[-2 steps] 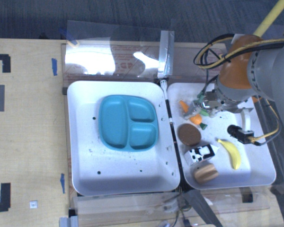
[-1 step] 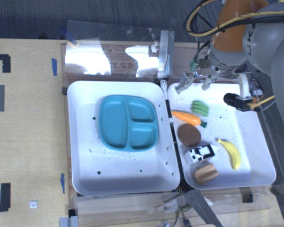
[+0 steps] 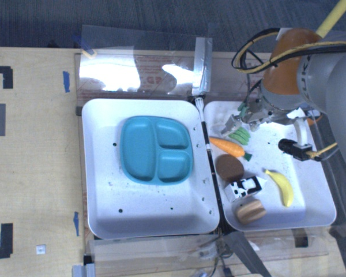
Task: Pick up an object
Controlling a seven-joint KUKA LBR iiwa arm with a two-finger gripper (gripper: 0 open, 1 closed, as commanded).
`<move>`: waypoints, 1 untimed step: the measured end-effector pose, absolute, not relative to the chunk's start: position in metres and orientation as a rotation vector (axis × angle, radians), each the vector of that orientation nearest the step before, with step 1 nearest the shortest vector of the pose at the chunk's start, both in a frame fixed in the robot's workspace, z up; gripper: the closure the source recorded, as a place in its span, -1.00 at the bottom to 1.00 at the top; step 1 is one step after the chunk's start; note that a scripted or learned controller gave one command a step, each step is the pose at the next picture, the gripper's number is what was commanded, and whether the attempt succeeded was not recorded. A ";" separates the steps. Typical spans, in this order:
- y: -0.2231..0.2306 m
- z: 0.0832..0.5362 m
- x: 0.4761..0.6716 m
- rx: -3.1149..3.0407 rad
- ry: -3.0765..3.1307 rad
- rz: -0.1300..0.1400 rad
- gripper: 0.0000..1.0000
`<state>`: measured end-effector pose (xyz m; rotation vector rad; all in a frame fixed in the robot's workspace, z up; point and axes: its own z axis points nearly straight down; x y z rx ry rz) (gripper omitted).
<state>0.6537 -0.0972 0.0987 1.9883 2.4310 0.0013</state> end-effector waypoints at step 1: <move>-0.097 0.087 0.635 1.570 2.716 0.004 -1.00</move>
